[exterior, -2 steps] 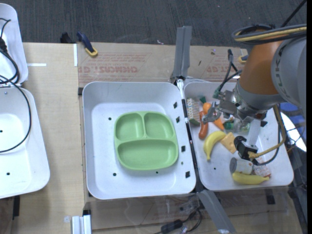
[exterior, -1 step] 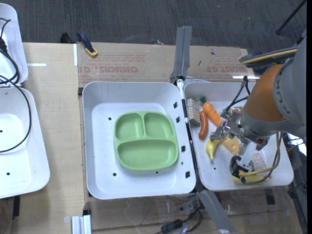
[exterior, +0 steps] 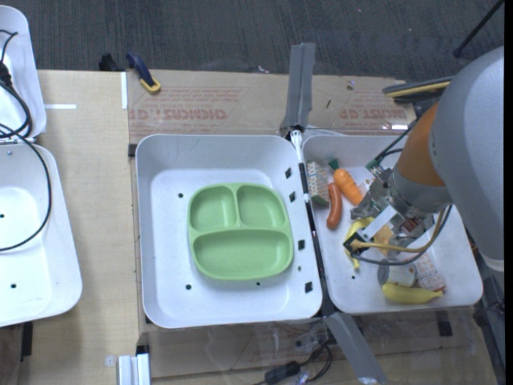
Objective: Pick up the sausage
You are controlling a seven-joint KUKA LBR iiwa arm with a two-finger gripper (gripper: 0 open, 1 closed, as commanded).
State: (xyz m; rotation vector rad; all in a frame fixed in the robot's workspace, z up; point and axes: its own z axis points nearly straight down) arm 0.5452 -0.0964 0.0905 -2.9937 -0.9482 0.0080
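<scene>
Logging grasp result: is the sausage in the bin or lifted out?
In the bin. The sausage lies flat on the floor of the right bin, beside the carrot, with the hand close by.

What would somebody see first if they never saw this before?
Probably the bright green plate with three sections, in the middle of the left bin. Next, the big grey and orange arm hanging over the right bin, where a sausage and a carrot lie side by side and a banana sits at the front.
</scene>
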